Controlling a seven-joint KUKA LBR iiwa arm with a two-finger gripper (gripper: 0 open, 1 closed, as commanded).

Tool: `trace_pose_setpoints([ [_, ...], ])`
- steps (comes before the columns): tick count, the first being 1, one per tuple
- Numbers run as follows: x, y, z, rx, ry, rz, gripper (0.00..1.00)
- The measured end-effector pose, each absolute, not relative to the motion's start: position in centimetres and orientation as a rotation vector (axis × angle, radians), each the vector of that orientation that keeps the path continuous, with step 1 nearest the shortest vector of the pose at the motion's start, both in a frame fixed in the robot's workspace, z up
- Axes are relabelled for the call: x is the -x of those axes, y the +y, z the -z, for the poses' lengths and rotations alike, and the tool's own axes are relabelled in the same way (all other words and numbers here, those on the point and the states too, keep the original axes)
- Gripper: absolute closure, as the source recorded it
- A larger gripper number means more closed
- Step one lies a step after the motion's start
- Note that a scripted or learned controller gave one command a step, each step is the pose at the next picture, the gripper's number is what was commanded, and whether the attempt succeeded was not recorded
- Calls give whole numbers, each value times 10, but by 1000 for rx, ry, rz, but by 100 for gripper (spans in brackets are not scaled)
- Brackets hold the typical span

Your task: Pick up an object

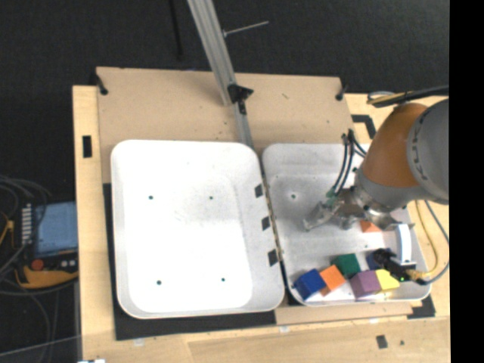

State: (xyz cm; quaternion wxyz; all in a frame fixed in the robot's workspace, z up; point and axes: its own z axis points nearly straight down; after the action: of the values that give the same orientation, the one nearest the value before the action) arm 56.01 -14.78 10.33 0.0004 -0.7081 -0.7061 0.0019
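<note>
Currently low over the bare middle of the right bin (302, 172): gripper (319, 216), on the grey arm (423, 157) reaching in from the right, orange band (389, 150) above the wrist. Tip slanted leftward, toward the seam between the bins. Spread or pressed together: impossible to tell from this angle.

Apart from the gripper, along the near wall of the same bin: five blocks in a loose row, all lying on the bin floor. From left to right: blue block (308, 283), orange block (331, 277), green block (348, 265), purple block (365, 282), yellow block (387, 280). Blue and orange touching. Green set a little farther back, just behind orange and purple. Purple and yellow side by side, touching. Gripper nearest to the green block, yet clear of it.

Just below the arm, right of the gripper: small orange piece (370, 227), mostly hidden, kind unclear.

Alongside, left bin (189, 218), wall against wall with the right one, small black clips (266, 223) along the seam. Both on a pale bench (189, 104). Slanted metal rail (214, 44) rising from the bench's far side, in line with the seam. Off the bench at far left: blue box (57, 229) among cables (23, 195).
</note>
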Motion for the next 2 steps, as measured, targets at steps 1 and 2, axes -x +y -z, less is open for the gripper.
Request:
trace_pose_setpoints([
  [1,-562,-148,-117,2236,-2212,7,100],
  [2,-563,-153,-161,2235,-2215,5,100],
])
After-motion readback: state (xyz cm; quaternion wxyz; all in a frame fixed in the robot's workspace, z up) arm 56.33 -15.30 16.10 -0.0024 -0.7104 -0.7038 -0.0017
